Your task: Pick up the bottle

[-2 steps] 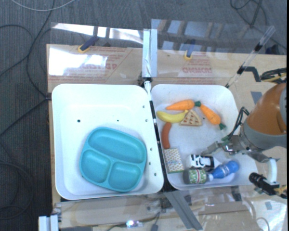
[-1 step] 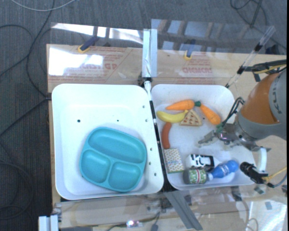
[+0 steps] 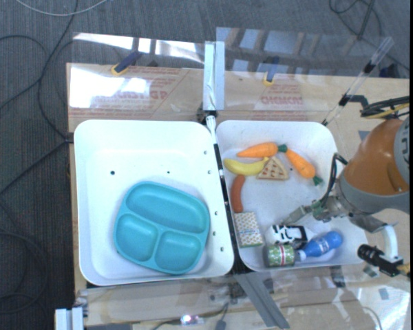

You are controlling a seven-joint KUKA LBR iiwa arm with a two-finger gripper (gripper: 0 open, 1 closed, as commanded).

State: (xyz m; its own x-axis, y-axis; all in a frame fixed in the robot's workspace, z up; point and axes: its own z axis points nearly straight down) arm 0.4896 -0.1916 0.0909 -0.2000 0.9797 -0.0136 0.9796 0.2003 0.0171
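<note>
The bottle [image 3: 323,245] lies on its side near the front edge of the right bin [image 3: 328,137], toward its front right corner, blue with a white neck pointing left. You see a green can [image 3: 280,255] touching it at the neck end, and a black-and-white toy [image 3: 288,234] just behind that. The gripper [image 3: 315,210] hangs just above the bottle, near the bin's right edge; you cannot tell how it is set. Carrots [image 3: 259,149], a banana [image 3: 246,166] and a sausage [image 3: 237,192] lie further back. The left bin [image 3: 96,143] holds a blue tray [image 3: 162,227].
</note>
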